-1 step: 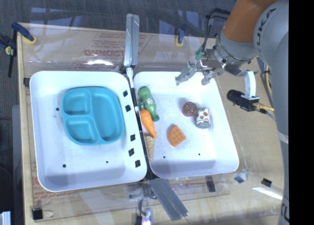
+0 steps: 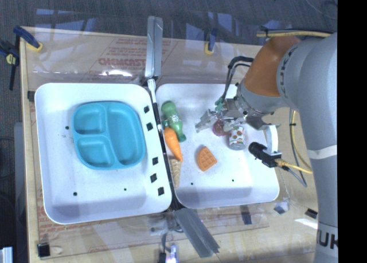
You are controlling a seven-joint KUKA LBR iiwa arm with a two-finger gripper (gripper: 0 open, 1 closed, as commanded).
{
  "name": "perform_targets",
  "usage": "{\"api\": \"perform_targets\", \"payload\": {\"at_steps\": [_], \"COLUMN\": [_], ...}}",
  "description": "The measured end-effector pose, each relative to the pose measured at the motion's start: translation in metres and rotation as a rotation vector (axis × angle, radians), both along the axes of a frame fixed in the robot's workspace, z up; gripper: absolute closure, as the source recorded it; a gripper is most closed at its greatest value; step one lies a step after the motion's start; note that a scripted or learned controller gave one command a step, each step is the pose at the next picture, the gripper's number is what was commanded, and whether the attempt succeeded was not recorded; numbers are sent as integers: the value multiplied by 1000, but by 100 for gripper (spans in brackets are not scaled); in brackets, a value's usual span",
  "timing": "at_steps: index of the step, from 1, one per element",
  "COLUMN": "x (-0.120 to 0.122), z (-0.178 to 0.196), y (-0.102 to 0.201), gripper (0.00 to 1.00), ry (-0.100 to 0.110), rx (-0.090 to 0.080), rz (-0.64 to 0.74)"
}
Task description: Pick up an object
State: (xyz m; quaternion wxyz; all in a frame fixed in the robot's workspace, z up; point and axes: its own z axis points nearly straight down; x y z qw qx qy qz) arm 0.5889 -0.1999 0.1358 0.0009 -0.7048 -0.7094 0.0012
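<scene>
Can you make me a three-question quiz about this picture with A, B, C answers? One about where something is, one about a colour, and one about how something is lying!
1. Where is the blue three-part plastic tray?
A. in the left white bin
B. in the right white bin
C. on the wooden bench

2. What colour is the small square toy waffle?
A. purple
B. orange
C. black

3. How is the green plastic bottle placed?
A. standing upright
B. hanging from the arm
C. lying on its side

Answers: 1 A, the tray rests in the left white bin. 2 B, the waffle looks orange. 3 C, the bottle lies flat beside the orange toy carrot.
</scene>
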Motion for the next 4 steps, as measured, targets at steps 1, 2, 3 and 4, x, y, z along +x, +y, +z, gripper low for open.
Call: {"api": "perform_targets", "payload": {"at_steps": [1,2,3,4], "x": [38,-6,-5,40], "z": [-26,-45,-37,52], "y": [-13,10,10,39], "gripper": [0,0,100,100], "ry": [-34,0,2,0], "rx": [-13,0,-1,-1], "rz": [-10,-2,1,-122]}}
